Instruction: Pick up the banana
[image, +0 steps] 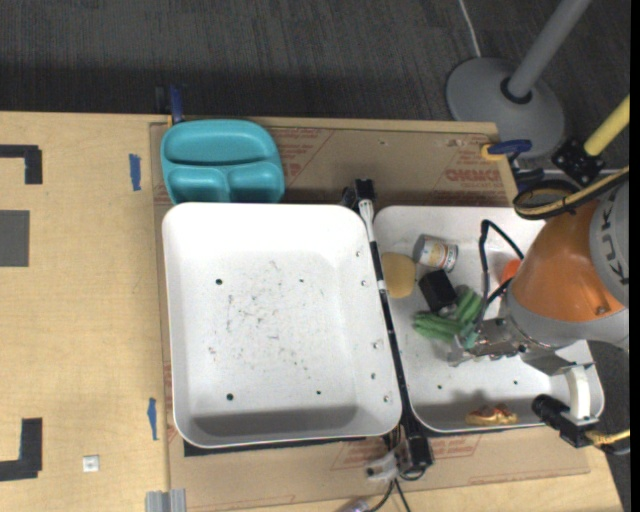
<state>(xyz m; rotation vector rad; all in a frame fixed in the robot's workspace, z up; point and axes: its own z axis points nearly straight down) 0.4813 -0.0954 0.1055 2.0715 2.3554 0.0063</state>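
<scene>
I can barely read anything here. Red print runs along the cardboard sheet behind my bins, too small and upside down to make out. White letters, maybe "KU", sit on my arm, cut off at the frame edge.

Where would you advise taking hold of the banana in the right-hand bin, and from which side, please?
I take the pale yellow oblong piece for the banana. It lies flat, lengthwise along the right bin's left wall. Probably best to come straight down and close across its short width at the middle. The wall side looks tight, and the black block sits near its other side.
</scene>
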